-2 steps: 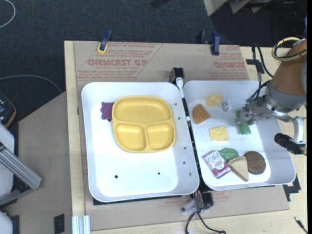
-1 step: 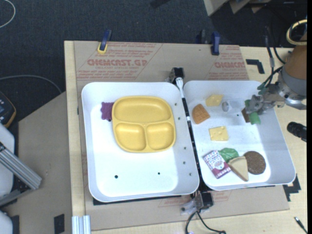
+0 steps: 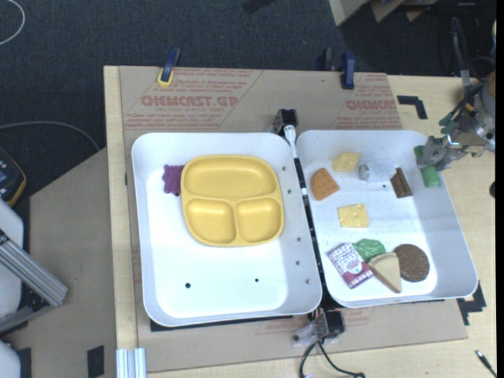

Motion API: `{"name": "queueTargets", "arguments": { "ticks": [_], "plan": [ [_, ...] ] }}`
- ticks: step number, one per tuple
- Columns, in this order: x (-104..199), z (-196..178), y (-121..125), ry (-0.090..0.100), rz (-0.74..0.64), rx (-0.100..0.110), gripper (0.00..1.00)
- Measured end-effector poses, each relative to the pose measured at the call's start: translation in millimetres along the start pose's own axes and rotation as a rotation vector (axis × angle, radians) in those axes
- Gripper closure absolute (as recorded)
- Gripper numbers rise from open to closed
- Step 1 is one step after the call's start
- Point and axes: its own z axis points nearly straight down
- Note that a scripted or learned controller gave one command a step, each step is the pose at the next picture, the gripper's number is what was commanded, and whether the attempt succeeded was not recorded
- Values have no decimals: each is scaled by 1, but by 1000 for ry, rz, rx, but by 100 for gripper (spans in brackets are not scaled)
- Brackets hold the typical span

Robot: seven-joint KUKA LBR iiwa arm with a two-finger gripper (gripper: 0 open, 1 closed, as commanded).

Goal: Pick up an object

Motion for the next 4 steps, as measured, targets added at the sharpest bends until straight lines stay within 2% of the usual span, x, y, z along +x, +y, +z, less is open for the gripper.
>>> {"name": "queueTargets", "arguments": {
  "ticks": [1,2,3,4],
  "plan": [
    [0,-4,1,2,0,4,100],
    [57,1,27,3,-5,4,100],
    [111,-11,47,4,-5,4,100],
    [141,7,58,4,-3,9,100]
  ]
}}
